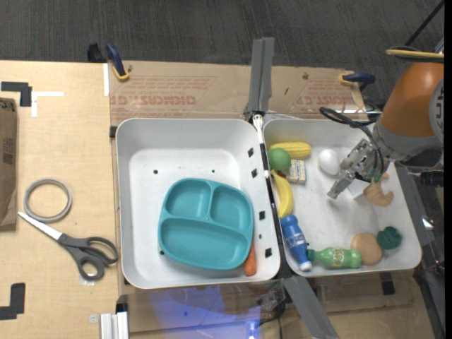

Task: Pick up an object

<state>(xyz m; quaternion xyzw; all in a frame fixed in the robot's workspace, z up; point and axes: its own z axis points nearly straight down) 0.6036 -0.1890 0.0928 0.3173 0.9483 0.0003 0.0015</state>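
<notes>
Gripper (pixel 344 183) positioned over the right bin (pixel 404 260), fingers apart with nothing between them

The fingers (pixel 337 188) point down-left, near the white egg-shaped object (pixel 328 161) and beside the tan piece (pixel 379 195). Along the right bin's left wall lie a corn cob (pixel 293 149), green fruit (pixel 280 159), banana (pixel 284 193) and blue bottle (pixel 294 240). A green bottle (pixel 335 258), brown egg (pixel 366 248) and dark green item (pixel 389 238) lie along its near edge. The left bin (pixel 134 189) holds a teal divided tray (pixel 206 223)
</notes>
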